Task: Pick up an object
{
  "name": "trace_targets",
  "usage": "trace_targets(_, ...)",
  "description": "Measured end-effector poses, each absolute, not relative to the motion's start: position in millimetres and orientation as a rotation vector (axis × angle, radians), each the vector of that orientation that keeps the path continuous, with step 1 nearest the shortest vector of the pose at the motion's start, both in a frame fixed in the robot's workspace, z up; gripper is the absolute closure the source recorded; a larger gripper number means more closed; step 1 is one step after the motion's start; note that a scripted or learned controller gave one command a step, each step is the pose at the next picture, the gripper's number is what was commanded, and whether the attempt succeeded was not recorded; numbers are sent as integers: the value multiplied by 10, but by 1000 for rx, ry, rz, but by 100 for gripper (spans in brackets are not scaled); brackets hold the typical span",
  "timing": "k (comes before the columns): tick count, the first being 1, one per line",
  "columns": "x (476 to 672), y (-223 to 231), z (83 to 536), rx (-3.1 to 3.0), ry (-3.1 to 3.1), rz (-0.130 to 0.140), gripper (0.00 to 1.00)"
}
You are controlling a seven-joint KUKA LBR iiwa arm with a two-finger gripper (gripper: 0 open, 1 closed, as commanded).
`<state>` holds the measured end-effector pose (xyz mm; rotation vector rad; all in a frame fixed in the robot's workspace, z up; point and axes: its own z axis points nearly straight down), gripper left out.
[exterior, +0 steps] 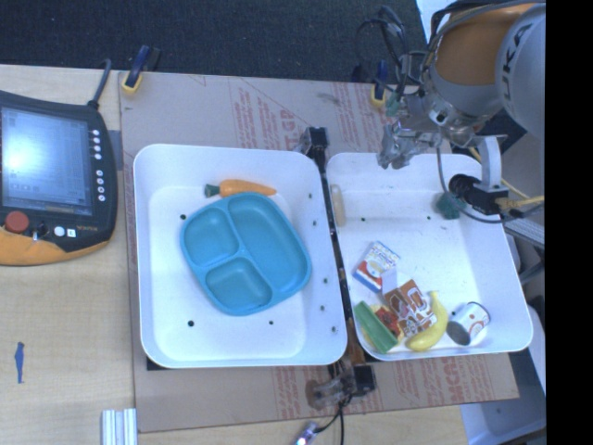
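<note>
A grey teach pendant (54, 184) with a lit screen and a red button on an orange base lies at the desk's (65, 341) left edge. A brown cardboard sheet (269, 109) covers the desk's middle under both bins. A yellow-and-blue clamp (136, 70) grips the sheet's far left corner, and another (379, 89) sits at its far edge. A small blue mark (19, 361) shows near the desk's near left corner.

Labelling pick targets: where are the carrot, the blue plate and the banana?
carrot (246, 189), camera view, middle of its orange body.
blue plate (245, 253), camera view, central divider.
banana (429, 334), camera view, its curved yellow middle.
</note>
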<state>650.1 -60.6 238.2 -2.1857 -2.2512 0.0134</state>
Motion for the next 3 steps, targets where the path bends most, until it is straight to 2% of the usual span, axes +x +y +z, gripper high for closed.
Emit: trace_targets(3, 6470, -529, 2614, -2204, -2232, 11, 100)
